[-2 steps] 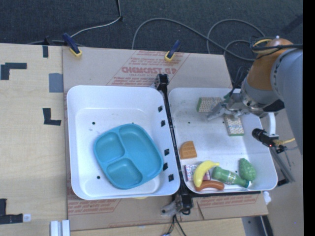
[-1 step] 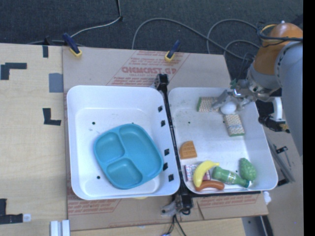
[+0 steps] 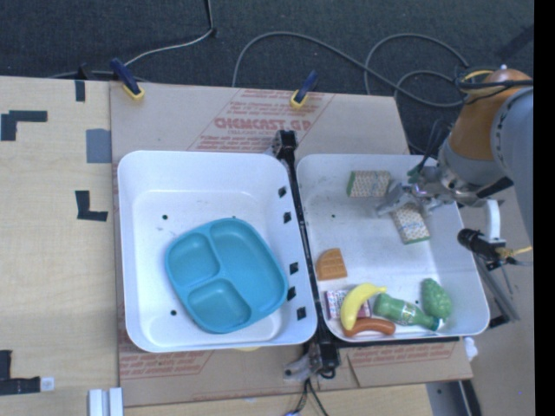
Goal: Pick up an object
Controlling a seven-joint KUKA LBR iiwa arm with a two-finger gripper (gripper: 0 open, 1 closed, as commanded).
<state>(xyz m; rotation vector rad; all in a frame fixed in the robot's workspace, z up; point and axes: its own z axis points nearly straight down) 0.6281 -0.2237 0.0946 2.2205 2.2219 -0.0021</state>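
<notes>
My gripper [image 3: 404, 199] hangs low in the upper right of the right bin [image 3: 312, 176], reaching in from the right. It sits between two speckled beige pads. One pad [image 3: 370, 183] lies just to its left. The other pad [image 3: 411, 225] lies directly below it, touching or nearly touching the gripper; I cannot tell which. Lower in the same bin lie an orange cracker [image 3: 331, 264], a yellow banana [image 3: 360, 302], a red sausage [image 3: 373, 327], a green bottle [image 3: 404, 311] and a green leafy vegetable [image 3: 437, 299].
The left bin [image 3: 139, 176] holds a blue divided plate [image 3: 225, 274]. A red-and-white packet [image 3: 333, 302] lies under the banana. The grey arm with its orange band [image 3: 486, 124] crosses the right bin's far right corner. Cables run across the dark floor behind.
</notes>
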